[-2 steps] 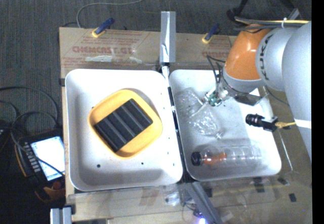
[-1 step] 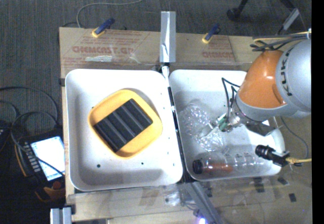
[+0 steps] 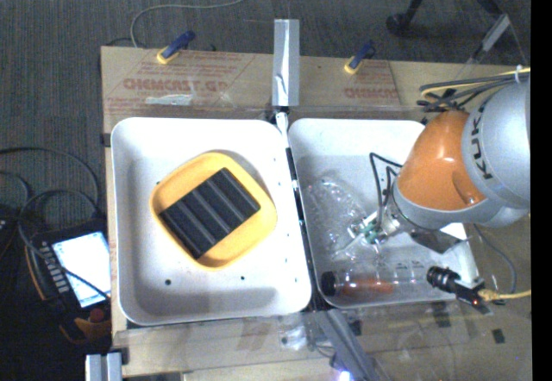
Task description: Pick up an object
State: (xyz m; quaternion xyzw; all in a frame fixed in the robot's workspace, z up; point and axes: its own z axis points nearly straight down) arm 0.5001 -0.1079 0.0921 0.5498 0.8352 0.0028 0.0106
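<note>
Clear plastic bottle [image 3: 379,282] | right bin [image 3: 345,136] | just below claw [image 3: 373,233]

Left bin [image 3: 129,224] holding tray [image 3: 214,209], right bin [image 3: 345,136] beside it holding bottle [image 3: 332,202], tube [image 3: 379,283] along its near wall

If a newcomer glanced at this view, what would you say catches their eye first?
Probably the yellow tray with a black ribbed insert, lying alone in the left bin. Next, the arm's orange band looming over the right bin, where a clear plastic bottle and a tube-like item lie.
</note>
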